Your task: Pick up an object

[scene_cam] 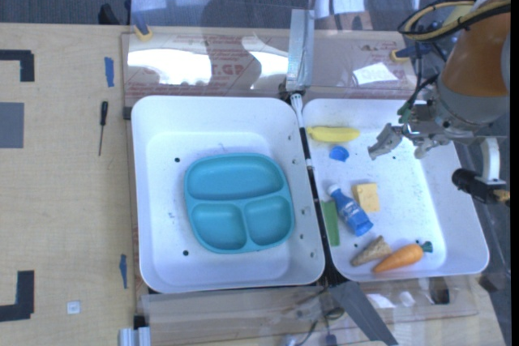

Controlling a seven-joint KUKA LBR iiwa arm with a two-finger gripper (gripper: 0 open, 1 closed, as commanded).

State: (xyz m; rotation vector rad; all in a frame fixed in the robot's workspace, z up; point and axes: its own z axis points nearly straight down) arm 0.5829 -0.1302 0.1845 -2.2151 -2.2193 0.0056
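Banana [333,134] lies just left of the gripper [403,138], nothing between its spread fingers; risk imo is closing too high and missing, or nudging the blue cap [339,152] instead.

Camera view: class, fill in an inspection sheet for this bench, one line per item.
Surface: two white bins, left bin and right bin, on a wooden bench.
Job's things: right bin holds banana, blue block, yellow block, bottle, green stick, carrot, brown wedge.
Clutter: teal tray in left bin.
Claw: claw above right bin, holding nothing.
Cables: yellow and black cables by the arm.
Surroundings: screwdriver and blue tape on bench.
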